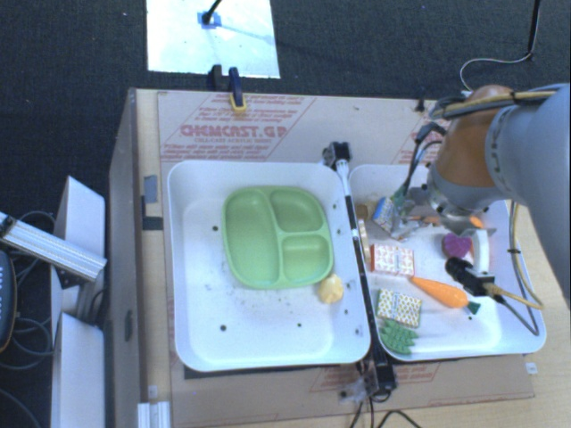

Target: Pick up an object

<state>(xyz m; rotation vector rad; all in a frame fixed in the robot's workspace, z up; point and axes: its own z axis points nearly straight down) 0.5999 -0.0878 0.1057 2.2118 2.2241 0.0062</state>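
Camera view. The arm [500,141] is reached in from the right, and the gripper [403,224] is lowered into the far left part of the right bin [517,333]. The step in hand is judged to be the approach and descent onto a candidate object; no object is seen between the fingers, so nothing is held. Whether the fingers stand apart or together cannot be told, since they are blurred against the clutter beneath them.

A small blue-and-tan object [383,210] lies just beside the gripper, on its left. A red-and-white patterned card [393,259] lies just near of the gripper. An orange carrot [441,292] lies nearer and to the right, with a purple heart-shaped piece [457,243] on its far side. A second patterned card [398,307] and a green leafy piece [396,337] lie at the near edge, well apart from the gripper.

The left bin [192,328] holds a green divided plate [277,237] and a small yellow object [330,288] touching its near right corner.

The next move is judged to call for a final descent and a closure on whichever object lies directly beneath.
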